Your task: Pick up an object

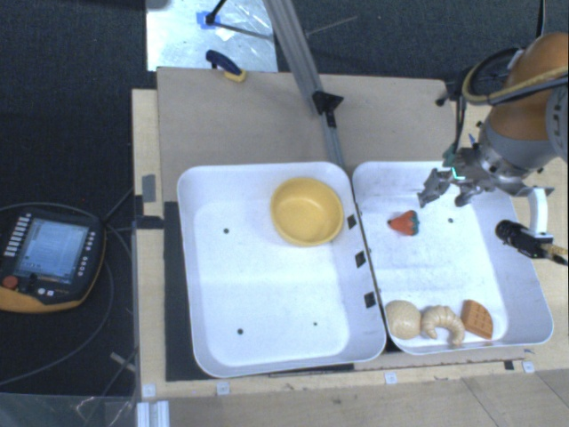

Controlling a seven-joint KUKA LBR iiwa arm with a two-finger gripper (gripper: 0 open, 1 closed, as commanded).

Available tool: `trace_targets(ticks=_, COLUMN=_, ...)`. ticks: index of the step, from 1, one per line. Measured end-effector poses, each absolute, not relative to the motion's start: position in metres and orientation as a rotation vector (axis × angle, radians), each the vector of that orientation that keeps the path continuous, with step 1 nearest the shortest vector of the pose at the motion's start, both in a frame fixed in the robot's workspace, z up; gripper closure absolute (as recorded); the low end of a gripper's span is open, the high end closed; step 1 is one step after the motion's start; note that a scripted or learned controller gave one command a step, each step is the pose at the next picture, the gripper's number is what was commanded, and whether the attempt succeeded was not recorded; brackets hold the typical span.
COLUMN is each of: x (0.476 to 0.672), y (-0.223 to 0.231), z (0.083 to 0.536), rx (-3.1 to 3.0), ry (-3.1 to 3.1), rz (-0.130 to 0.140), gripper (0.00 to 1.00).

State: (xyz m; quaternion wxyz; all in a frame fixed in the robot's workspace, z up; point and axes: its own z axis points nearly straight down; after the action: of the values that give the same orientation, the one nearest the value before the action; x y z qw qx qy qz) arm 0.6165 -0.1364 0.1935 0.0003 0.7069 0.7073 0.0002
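Brown bench (249,118) bears two white bins side by side: left bin (204,327), right bin (524,314), rims touching.

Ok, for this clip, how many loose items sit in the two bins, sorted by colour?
Yellow: 1, the bowl in the left bin
Red: 1, the strawberry-like piece in the right bin
Cream/tan: 2, the round roll and the croissant
Orange-brown: 1, the waffle-like piece
Total: 5

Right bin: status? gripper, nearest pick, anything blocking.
Gripper over right bin, upper area, nothing between its fingers. Nearest pick: red piece, just left and below, untouched. Path clear; three pastry items sit along the near wall.
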Motion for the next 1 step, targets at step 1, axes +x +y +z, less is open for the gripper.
trace_targets(ticks=1, x=0.6165, y=-0.1364, z=0.1935, rx=2.220, ry=2.222, rz=0.001, gripper=0.00)
